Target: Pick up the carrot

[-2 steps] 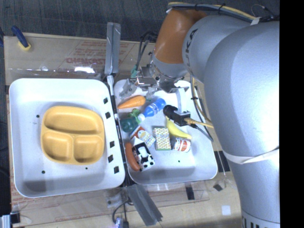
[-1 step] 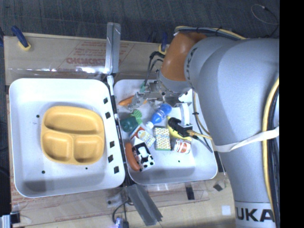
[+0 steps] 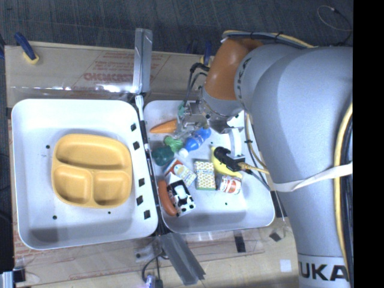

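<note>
Carrot (image 3: 163, 126) lies just left of the tool (image 3: 191, 120), whose grip state I cannot tell.

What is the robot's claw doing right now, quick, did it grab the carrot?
Gripper: right beside the carrot in the right bin; a grab cannot be told.

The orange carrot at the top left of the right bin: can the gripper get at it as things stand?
Probably yes. The orange carrot lies uncovered against the right white bin's left wall, and the gripper is right beside its thick end. The green toy just below could crowd the approach.
</note>
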Robot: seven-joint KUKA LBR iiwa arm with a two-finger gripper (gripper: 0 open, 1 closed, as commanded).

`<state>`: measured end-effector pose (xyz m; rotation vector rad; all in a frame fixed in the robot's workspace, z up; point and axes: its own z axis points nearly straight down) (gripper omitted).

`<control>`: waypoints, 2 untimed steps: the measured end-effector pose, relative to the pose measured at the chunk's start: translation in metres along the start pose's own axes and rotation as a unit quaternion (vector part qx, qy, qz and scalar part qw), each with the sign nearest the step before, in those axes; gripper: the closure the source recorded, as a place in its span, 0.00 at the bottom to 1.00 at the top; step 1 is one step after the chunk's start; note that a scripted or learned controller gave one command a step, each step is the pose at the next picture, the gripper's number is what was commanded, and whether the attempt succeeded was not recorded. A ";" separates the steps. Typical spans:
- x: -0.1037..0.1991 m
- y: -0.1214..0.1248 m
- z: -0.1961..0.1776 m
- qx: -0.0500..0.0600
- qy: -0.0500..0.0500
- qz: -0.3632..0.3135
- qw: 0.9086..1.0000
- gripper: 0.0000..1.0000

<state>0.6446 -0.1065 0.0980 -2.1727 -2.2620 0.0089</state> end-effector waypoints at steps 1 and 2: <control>0.048 -0.052 -0.092 -0.001 0.000 -0.223 0.975 1.00; 0.050 -0.054 -0.091 0.000 0.000 -0.246 0.969 1.00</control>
